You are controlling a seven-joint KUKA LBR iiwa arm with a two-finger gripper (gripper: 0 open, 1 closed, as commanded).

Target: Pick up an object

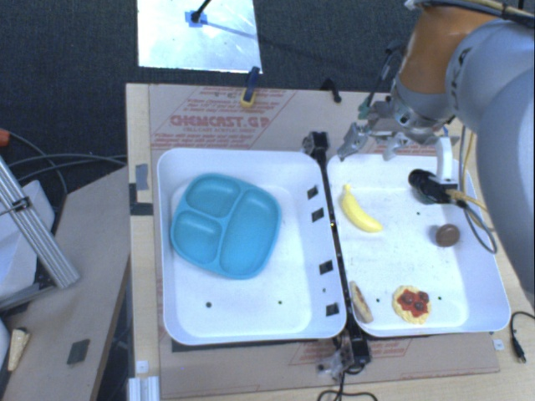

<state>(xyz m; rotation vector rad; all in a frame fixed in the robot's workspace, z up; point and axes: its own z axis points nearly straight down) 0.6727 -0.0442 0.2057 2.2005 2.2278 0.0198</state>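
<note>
My gripper (pixel 368 146) hovers over the far left corner of the right bin (pixel 481 282), open, with nothing between its fingers. A yellow banana (pixel 359 210) lies in that bin, just in front of the gripper and a little below it. A brown round object (pixel 447 235) rests toward the bin's right side. A small pizza toy with red topping (pixel 411 303) lies near the front. A tan bread-like piece (pixel 361 302) leans against the bin's left wall at the front.
The left bin (pixel 192 320) holds a blue divided plate (pixel 226 224). A black divider strip (pixel 328 224) runs between the bins. The grey arm with its orange band (pixel 435 32) reaches in from the upper right. A shiny sheet (pixel 196 23) lies beyond the bench.
</note>
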